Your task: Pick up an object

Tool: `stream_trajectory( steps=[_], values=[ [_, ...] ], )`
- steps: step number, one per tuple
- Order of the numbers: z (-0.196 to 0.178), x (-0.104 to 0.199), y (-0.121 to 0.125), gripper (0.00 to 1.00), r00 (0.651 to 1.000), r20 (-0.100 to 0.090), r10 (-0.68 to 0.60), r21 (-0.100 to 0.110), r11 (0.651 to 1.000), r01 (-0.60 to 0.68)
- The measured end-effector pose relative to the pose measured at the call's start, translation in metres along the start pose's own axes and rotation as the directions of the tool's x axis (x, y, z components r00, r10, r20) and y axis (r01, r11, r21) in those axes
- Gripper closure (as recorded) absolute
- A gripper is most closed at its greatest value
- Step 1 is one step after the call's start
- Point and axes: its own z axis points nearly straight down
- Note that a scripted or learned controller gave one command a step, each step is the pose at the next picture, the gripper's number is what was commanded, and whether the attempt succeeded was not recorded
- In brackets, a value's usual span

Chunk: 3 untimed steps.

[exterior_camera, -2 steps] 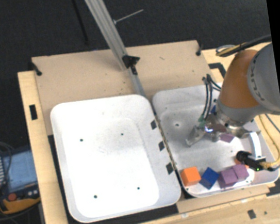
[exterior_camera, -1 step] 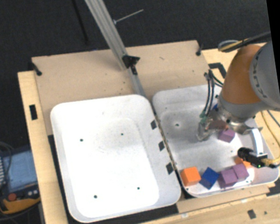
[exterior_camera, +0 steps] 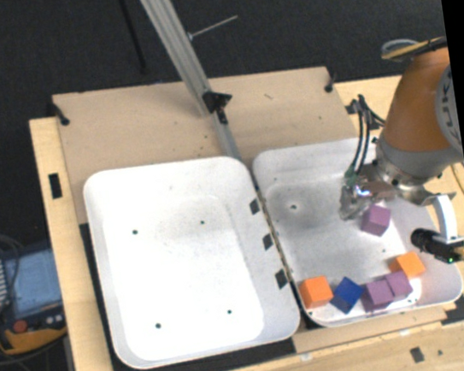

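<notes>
camera view | gripper (exterior_camera: 358, 202) over right bin (exterior_camera: 299, 170), upper middle; finger state: cannot tell | purple cube (exterior_camera: 376, 220) tilted, just beside gripper, lower right; held or not: cannot tell | near edge of right bin: orange block (exterior_camera: 316, 290), blue cube (exterior_camera: 347, 293), two purple blocks (exterior_camera: 384, 291), second orange block (exterior_camera: 411, 264) | left bin (exterior_camera: 182, 257) beside it

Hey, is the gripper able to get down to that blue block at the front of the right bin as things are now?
Probably, but tightly. The blue block has open space above, yet an orange block and a purple block crowd its sides. The gripper sits farther back, by another purple block.
</notes>
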Motion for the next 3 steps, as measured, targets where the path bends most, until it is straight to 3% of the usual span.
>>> stream_trajectory(
  steps=[1, 2, 3],
  values=[
    [-0.061, 0.003, -0.004, 1.00, 1.000, 0.000, -0.007, -0.001, 1.000, 0.007],
    [-0.077, 0.002, -0.003, 1.00, 1.000, -0.001, -0.009, 0.004, 1.000, 0.009],
    [-0.066, 0.058, -0.004, 1.00, 1.000, -0.002, -0.010, 0.007, 1.000, 0.010]
  ],
)
